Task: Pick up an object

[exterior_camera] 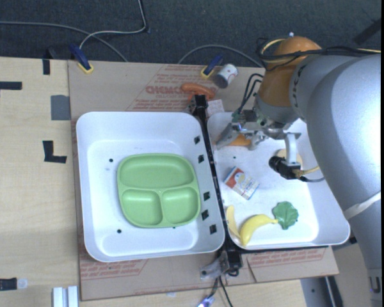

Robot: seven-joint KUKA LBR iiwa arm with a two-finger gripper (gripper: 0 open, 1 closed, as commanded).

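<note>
Hiding much of the right bin [307,238]: the bulky grey arm [345,120], cut off by the right edge of the frame, with its orange band [283,69] near the top. Hard to make out below that band: the hand [246,132], a tangle of metal and black cable over the upper left corner of the right bin. Cannot tell from this slanted view whether apart, together, or clamped on anything.

Peeking out just beneath the hand: a small orange piece [241,142], mostly covered, shape unclear, touching or very nearly touching the hand; impossible to say which.

Lower in the same bin, clear of the hand:
- a small red and white packet [241,181], lying flat, near the bin's left wall, below the hand;
- a yellow banana [253,226], curved along the lower left corner, well apart from the hand;
- a green broccoli-like toy [285,214], just right of the banana, close to it.

In the left bin [89,171]: a green divided plate [159,190], lying flat in the middle, well apart from the hand.

Outside the bins, on the cardboard sheet [115,88] over the pale worktop [25,190]: an orange oblong thing [198,89] just above the gap between the bins, a blurred grey-white cylinder [225,75] beside it, and two blue and yellow clamps [82,59] along the sheet's upper edge.
</note>
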